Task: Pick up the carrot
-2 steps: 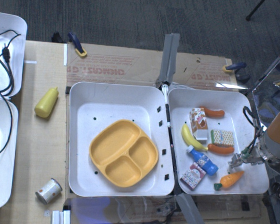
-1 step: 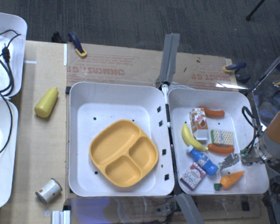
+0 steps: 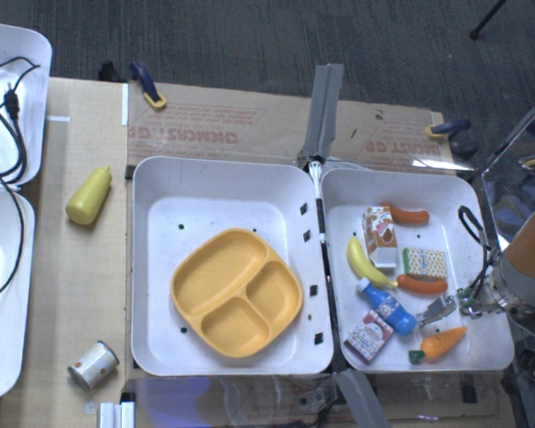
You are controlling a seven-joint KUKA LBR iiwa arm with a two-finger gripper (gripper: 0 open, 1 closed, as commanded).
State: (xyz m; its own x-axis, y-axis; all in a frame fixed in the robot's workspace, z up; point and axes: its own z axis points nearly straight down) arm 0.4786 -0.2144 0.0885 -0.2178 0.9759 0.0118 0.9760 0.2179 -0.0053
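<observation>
A cardboard-covered desk over dark carpet bears two white bins; the gripper, apparently released, hovers beside the carrot.

One fixed camera is looking down at a slant from above the bench, taking in both white bins (side by side), with the arm entering from the right.

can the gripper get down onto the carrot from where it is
Probably yes. The gripper sits just above-left of the carrot, which lies by itself in the right bin's near corner. Nothing covers it; the blue bottle lies off to the left.
</observation>
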